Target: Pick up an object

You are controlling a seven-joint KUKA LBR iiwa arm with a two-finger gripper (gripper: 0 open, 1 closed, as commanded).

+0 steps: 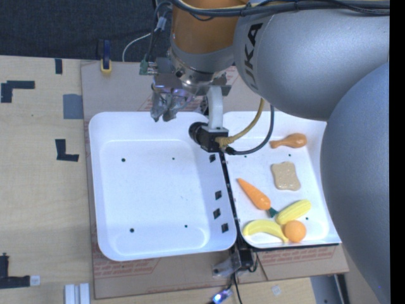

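camera view | carrot [254,194]: orange, tapered, green stem; lying in right bin [316,163]

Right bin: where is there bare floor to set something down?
In the right bin, the patch between the chicken drumstick and the divider is bare. The near corner is crowded: carrot, corn cob, banana, orange. The bread slice sits mid-right.

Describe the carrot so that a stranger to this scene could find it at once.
Look in the right white bin, where the toy foods lie. The carrot lies near the bin's left wall, above the banana. It alone is long, pointed and orange with a green stub.
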